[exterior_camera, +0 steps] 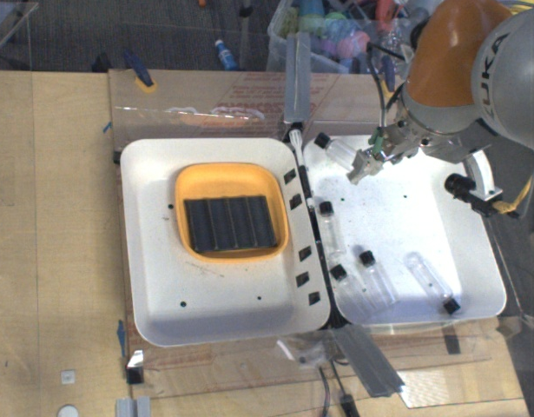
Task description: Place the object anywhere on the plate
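My gripper (360, 168) hangs over the upper part of the right bin (475, 298), nothing visibly between its tips; whether it is released or clenched I cannot tell from this height; the arm (462, 55), grey with its orange band, comes in from the bin's upper right corner. I judge this the picking step, not yet the carrying one; no object is lifted, and the yellow plate (190, 183) waits in the left bin (145, 302), across the divider from the right bin, already bearing a dark ribbed slab (230, 224). The likeliest object is one of several clear vials with black caps lying in the right bin: one (334, 148) at its upper left corner, just beside my tips; one (332, 237) along its left wall; one (373, 274) near its middle; one (430, 281) toward its lower right. The next move calls for a straight descent onto a single vial, then a lift high enough to clear the divider (312, 233) with its row of black clips; smooth round glass may roll or slip from the pinch.
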You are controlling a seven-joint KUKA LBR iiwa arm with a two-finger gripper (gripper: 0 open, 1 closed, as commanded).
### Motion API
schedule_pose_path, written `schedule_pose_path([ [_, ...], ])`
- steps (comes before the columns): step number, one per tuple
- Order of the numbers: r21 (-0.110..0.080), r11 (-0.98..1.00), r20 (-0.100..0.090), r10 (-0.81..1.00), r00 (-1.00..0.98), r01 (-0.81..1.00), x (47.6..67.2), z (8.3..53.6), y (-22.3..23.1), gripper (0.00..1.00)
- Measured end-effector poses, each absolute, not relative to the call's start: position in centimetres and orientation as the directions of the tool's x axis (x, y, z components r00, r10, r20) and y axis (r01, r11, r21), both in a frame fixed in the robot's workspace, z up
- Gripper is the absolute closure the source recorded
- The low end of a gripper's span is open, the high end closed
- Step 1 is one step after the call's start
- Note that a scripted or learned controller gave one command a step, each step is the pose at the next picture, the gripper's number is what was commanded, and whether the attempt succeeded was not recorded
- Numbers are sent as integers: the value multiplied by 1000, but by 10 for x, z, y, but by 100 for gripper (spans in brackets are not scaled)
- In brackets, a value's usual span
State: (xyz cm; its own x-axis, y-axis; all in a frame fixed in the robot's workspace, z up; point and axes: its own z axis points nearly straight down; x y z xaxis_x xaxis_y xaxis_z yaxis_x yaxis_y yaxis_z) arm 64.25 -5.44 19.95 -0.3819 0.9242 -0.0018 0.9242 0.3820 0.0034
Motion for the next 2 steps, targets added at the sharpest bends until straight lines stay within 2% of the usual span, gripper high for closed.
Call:
schedule_pose_path([
  [1,4,531,-3,848,-531,848,667,185,-42,100],
  [2,5,676,-4,737,-676,737,668,211,-16,100],
])
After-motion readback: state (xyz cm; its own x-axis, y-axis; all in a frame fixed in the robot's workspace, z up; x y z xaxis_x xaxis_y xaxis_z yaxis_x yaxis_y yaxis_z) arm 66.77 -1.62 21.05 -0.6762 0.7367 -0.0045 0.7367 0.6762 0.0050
